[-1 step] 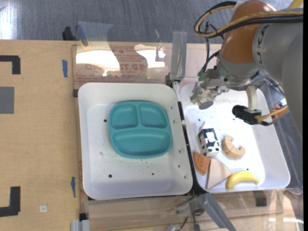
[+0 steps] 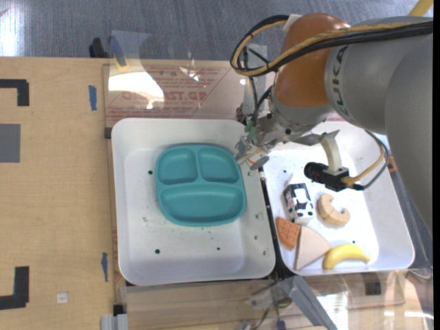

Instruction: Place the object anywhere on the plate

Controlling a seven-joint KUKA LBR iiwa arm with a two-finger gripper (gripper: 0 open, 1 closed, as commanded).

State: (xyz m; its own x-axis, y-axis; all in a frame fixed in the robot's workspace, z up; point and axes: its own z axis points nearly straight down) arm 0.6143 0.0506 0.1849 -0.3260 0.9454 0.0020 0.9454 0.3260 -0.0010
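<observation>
Brown surface (image 2: 48, 205) carries two white bins. Left bin (image 2: 130, 205) holds a teal plate (image 2: 200, 184). The gripper (image 2: 251, 148) hangs over the divide; whether it is clenched, I cannot tell. Right bin (image 2: 385, 232) holds a toy (image 2: 299, 203), croissant (image 2: 333, 210), waffle (image 2: 288, 233), wedge (image 2: 311, 247) and banana (image 2: 345, 256).

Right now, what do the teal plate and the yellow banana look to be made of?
The teal plate looks like moulded plastic: one even colour, matte, with rounded compartment ridges. The banana is probably a plastic toy: uniform bright yellow with a smooth surface, though a real fruit can't be ruled out.
</observation>
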